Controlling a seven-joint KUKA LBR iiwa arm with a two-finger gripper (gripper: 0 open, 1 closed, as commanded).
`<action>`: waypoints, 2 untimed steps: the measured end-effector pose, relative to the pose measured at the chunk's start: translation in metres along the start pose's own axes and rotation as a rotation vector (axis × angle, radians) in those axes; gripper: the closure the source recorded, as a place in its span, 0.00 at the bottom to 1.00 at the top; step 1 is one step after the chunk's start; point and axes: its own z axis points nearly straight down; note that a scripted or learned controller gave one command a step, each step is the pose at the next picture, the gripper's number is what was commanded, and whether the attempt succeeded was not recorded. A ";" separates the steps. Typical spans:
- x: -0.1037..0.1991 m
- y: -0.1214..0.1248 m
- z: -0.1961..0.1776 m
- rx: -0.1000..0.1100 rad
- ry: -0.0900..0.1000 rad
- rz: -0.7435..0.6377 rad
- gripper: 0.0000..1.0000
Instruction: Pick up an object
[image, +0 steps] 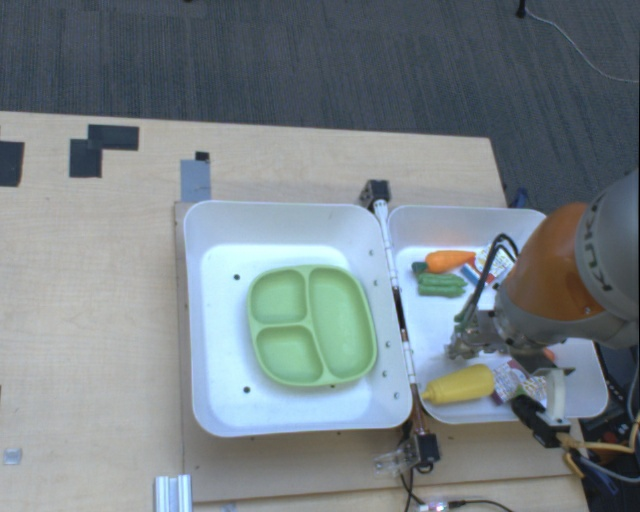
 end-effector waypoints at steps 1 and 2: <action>0.000 0.000 0.000 0.000 0.000 0.000 0.00; 0.001 0.002 -0.010 -0.004 0.000 -0.003 1.00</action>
